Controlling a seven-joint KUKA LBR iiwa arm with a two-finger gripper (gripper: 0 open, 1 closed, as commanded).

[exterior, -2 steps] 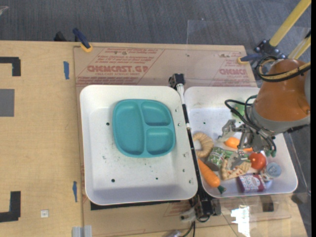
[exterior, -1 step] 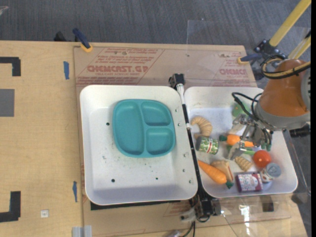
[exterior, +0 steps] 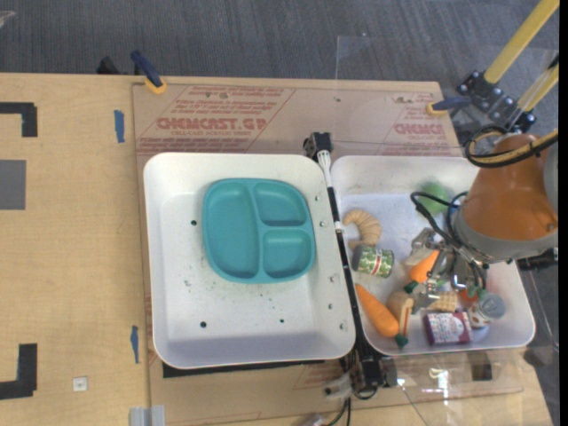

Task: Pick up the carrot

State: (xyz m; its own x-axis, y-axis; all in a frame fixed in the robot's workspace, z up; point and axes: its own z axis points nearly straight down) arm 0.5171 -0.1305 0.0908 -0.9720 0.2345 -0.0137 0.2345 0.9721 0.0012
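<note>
The wooden bench (exterior: 71,264) carries a brown cardboard sheet (exterior: 293,114). On it sit two white bins: the left bin (exterior: 177,327) at nine o'clock, the right bin (exterior: 382,171) at three.

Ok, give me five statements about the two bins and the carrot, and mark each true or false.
1. The teal divided plate lies in the left bin. True.
2. The carrot lies on the teal plate. False: it lies in the right bin, near that bin's left wall.
3. The gripper is over the right bin. True.
4. The carrot is between the gripper's fingers. False: the carrot lies apart from the gripper, to its left in the camera view.
5. The small can with a green label is in the left bin. False: it lies in the right bin, above the carrot in the view.
</note>
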